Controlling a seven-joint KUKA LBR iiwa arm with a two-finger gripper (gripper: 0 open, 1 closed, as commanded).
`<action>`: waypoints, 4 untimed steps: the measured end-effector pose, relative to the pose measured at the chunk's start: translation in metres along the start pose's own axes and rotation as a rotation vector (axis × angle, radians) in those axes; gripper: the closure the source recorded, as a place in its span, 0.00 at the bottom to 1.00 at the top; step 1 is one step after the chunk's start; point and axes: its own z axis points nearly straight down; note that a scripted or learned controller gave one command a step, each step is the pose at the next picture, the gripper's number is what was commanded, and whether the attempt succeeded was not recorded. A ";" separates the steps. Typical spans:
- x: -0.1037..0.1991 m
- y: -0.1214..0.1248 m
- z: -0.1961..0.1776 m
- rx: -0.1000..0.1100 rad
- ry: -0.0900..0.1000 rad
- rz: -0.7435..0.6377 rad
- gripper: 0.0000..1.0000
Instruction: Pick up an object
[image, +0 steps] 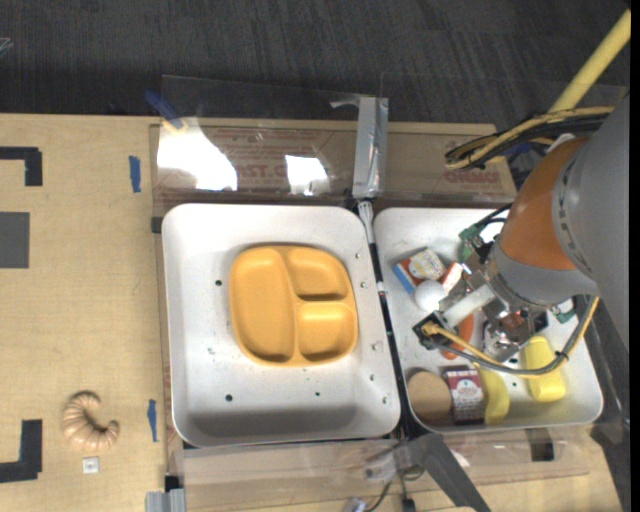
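Note:
The right bin (590, 400) holds several small things: a red and white packet (421, 265), a white ball (428, 294), a thin orange piece (455, 347), a brown round thing (429, 394), a dark red box (463, 391) and two yellow pieces (496, 396) (541, 365). My gripper (507, 331) hangs low over the middle of this bin, just above and between the yellow pieces and the orange piece. The wrist covers whatever lies under it. Nothing is seen held.
In the left bin (190, 300) lies a yellow divided plate (293, 303). A tan croissant-shaped toy (90, 421) rests on the bench at the lower left, outside the bins. A clear plastic wall (260, 150) stands behind the bins.

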 end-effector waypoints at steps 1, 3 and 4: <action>0.014 0.003 0.001 0.000 -0.003 0.231 0.00; 0.009 0.061 0.093 -0.005 0.006 0.248 0.00; 0.075 0.058 -0.003 -0.001 0.004 0.034 0.00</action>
